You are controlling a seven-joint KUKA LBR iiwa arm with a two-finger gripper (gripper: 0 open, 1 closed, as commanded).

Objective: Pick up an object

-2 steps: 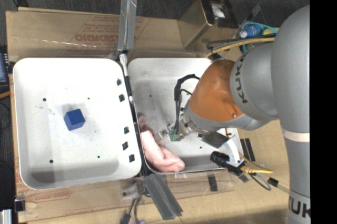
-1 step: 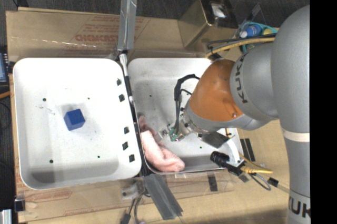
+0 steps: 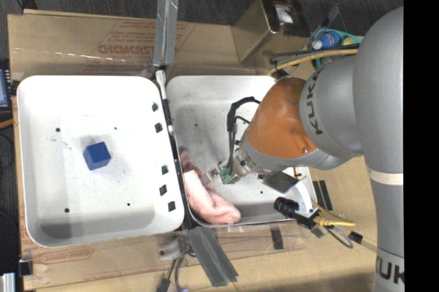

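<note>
Tool (image 3: 228,174) low in right bin (image 3: 206,99), grip state unclear, pink cloth (image 3: 206,199) lying lengthwise toward near-right corner.

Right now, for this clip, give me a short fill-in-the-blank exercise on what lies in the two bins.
1. The blue cube lies in the ____ bin.
2. The pink cloth lies in the ____ bin, against its near-left corner.
3. The arm reaches over the ____ bin.
4. The band above the arm's wrist is ____.

Missing words: left; right; right; orange
</note>
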